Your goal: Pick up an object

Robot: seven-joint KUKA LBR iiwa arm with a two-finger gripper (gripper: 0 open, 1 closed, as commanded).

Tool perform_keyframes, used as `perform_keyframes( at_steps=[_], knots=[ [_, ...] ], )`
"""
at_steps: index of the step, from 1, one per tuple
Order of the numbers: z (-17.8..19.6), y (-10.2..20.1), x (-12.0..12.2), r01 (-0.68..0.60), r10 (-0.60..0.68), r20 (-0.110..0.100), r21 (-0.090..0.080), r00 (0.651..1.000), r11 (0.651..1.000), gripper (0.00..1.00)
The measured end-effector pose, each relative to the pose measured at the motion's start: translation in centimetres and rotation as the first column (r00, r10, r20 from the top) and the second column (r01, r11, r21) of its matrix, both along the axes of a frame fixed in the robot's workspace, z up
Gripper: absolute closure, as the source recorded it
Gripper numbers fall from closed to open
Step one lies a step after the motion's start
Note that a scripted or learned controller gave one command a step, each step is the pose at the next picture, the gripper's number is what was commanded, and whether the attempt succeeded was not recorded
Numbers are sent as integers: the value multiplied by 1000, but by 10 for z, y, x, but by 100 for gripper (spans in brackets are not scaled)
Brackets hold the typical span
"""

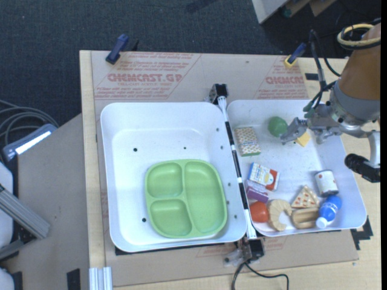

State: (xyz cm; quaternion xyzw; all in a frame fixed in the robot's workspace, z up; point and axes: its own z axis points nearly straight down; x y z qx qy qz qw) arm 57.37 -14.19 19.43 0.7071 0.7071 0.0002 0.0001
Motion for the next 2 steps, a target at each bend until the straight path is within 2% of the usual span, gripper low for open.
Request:
perform_keyframes(
  at_steps=[1, 2],
  knots=[
    [-103, 16, 73, 0, 0, -1, 0, 1000, 1000, 0],
    [-93, 16, 73, -1, 1, -3, 0, 1000, 1000, 100]
  ],
)
